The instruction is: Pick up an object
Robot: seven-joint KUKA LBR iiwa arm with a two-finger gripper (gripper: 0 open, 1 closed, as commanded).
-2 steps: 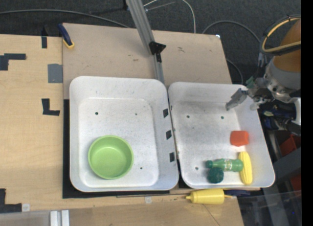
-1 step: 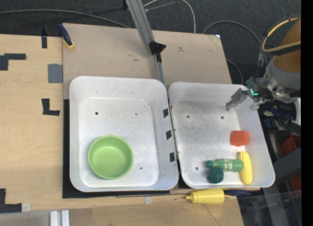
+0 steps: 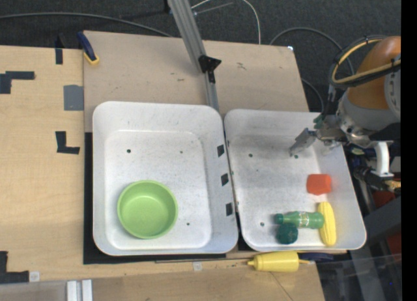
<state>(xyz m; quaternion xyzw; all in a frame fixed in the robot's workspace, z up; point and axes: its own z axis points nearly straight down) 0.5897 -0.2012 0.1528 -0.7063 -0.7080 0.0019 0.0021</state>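
In the right bin (image 3: pixel 260 163) lie an orange-red block (image 3: pixel 318 184), a yellow banana-shaped toy (image 3: pixel 327 222) and a green bottle (image 3: pixel 296 220) with a dark teal piece (image 3: pixel 286 233) beside it. My gripper (image 3: pixel 302 143) hangs over the upper right part of that bin, up and to the left of the orange block, with nothing seen between its fingers. The grey arm with its orange band (image 3: pixel 381 65) comes in from the right.
A lime green bowl (image 3: pixel 148 209) sits in the lower left of the left bin (image 3: pixel 156 143). A yellow bottle-shaped object (image 3: pixel 277 262) lies on the bench just below the right bin. A grey metal pole (image 3: pixel 189 26) slants down to the bins' shared top edge.
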